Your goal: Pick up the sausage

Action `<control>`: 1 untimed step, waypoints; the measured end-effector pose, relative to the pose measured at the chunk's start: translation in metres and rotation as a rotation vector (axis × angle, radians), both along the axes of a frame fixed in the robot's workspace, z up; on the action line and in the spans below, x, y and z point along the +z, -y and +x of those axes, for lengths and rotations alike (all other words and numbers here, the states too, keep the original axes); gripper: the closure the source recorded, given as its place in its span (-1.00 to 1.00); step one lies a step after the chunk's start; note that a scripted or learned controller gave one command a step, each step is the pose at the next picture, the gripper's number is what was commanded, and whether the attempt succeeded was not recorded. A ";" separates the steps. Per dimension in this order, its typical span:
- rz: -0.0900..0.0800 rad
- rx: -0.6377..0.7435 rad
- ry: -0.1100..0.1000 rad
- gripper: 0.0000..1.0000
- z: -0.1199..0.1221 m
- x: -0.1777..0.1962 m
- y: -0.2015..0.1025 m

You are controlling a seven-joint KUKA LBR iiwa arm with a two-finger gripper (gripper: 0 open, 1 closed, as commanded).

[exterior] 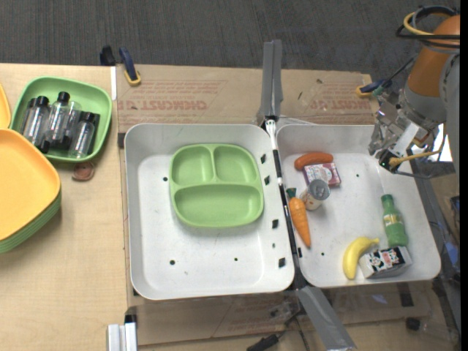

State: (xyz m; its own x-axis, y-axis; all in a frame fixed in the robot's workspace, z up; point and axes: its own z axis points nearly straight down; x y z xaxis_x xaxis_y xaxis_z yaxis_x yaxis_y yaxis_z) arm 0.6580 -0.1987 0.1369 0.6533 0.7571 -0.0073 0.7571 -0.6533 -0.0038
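Two white bins sit side by side on the counter (219,93); the right bin (431,269) holds the sausage (314,159), which lies untouched near the bin's far left corner, at about 11 o'clock from the bin's centre, its lower edge touching a small pink packet (322,174). A round can (317,190) and a carrot (299,221) lie just below, at 6 o'clock from the sausage. The end effector (395,146) hangs at the bin's far right rim, well apart from the sausage, which lies at about 9 o'clock from it. How wide the end effector stands cannot be told from this view, and nothing is seen held in it. The step in hand appears to be the approach. The next move calls for travel toward 9 o'clock, then a descent aligned across the sausage's short axis, clear of the packet.
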 end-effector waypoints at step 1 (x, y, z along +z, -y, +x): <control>0.004 0.046 0.004 1.00 -0.054 0.074 0.014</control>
State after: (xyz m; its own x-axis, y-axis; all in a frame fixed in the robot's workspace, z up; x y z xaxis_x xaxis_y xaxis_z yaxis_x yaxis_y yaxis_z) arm 0.6037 -0.2132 0.2110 0.6182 0.7860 -0.0016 0.7860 -0.6182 -0.0029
